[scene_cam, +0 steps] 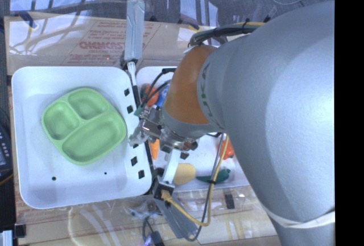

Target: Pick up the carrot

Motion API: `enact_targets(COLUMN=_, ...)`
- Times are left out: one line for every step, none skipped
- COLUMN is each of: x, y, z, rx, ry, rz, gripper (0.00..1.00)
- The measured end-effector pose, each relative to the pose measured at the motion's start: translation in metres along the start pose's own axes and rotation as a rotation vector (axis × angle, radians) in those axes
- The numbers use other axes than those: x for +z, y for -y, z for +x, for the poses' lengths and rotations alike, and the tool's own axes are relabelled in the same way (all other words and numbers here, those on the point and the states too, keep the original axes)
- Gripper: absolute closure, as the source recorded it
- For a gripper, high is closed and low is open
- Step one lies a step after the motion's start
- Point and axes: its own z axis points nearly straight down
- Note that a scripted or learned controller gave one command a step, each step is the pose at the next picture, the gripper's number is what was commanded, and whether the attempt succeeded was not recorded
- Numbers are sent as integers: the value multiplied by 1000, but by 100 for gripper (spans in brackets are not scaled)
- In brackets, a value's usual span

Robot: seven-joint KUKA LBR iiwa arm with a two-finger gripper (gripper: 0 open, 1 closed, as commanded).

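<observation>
Side by side are set the left bin [23,125] and right bin [152,73]. The gripper [152,134] is poised over their shared wall; clenched or released cannot be told. The carrot [227,148] is laid in the right bin, long axis far-to-near, its pointing hidden by the arm [273,97].

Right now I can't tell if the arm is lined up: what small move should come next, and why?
Probably slide the gripper toward the view's right. It hangs at the edge of the left bin, while the orange piece that looks like the carrot lies farther right, partly behind the arm.
</observation>
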Motion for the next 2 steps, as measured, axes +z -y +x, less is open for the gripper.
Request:
enact_targets(x=0, y=-3, z=3, rx=430, ry=-2, rz=-4, gripper=0)
enact_targets(x=0, y=9, z=27, rx=872, ry=-3, rz=-4, gripper=0)
